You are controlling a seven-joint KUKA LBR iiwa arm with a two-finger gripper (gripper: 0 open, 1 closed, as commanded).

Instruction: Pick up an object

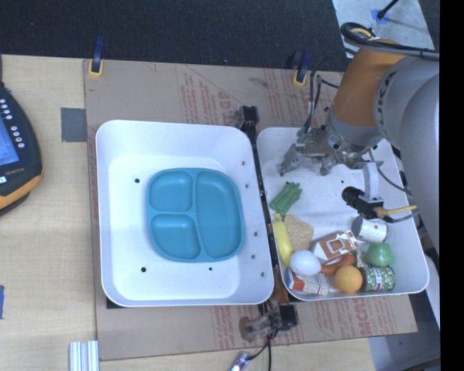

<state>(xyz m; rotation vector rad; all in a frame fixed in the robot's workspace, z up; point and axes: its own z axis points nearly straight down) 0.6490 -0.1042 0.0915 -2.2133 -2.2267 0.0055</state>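
The gripper (313, 157) hangs over the far end of the right bin (417, 280), fingers splayed open and gripping nothing, while the green vegetable (286, 197) lies just below it toward the camera, with the other toy food piled at the near end.

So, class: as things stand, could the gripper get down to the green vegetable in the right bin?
Probably yes. The green vegetable lies apart from the pile, nothing on top, and the gripper hovers just beyond it.
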